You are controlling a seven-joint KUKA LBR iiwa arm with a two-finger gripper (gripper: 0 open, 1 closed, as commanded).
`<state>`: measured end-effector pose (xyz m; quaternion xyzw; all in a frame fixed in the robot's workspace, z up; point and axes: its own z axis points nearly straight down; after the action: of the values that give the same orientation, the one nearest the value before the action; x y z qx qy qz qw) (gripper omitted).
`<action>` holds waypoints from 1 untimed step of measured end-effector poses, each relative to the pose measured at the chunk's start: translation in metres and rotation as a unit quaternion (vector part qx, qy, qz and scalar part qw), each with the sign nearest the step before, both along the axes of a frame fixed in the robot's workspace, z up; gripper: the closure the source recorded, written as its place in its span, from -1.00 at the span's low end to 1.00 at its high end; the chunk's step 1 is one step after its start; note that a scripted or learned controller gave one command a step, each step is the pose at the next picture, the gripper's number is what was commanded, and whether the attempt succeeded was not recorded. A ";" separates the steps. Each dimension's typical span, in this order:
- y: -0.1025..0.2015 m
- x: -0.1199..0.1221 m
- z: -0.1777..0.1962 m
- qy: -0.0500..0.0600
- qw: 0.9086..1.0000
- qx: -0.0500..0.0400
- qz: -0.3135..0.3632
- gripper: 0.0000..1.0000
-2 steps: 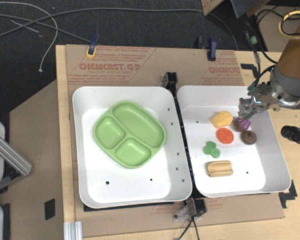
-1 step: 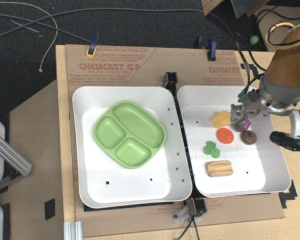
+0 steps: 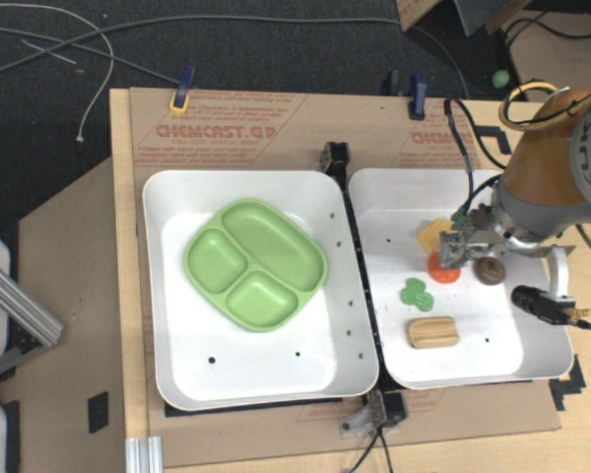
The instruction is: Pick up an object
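Bench board [image 3: 217, 126] print reads "CHEMCAST GP"; jaws [image 3: 455, 252] over right bin [image 3: 394, 353].

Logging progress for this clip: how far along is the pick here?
Done: the gripper has been brought down into the right bin, right over the red-orange piece and beside the yellow piece. In hand: nothing visibly lifted; whether the fingers have closed can't be told. Left: grasp and raise one object. The green leafy piece, tan block and brown round piece lie loose; the green divided plate sits in the left bin.
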<state>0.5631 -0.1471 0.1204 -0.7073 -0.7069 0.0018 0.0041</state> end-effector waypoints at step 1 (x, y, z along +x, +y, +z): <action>-0.001 0.003 0.015 -0.005 1.000 -0.001 0.000 1.00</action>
<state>0.5656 -0.1477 0.1352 -0.7074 -0.7069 -0.0006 0.0001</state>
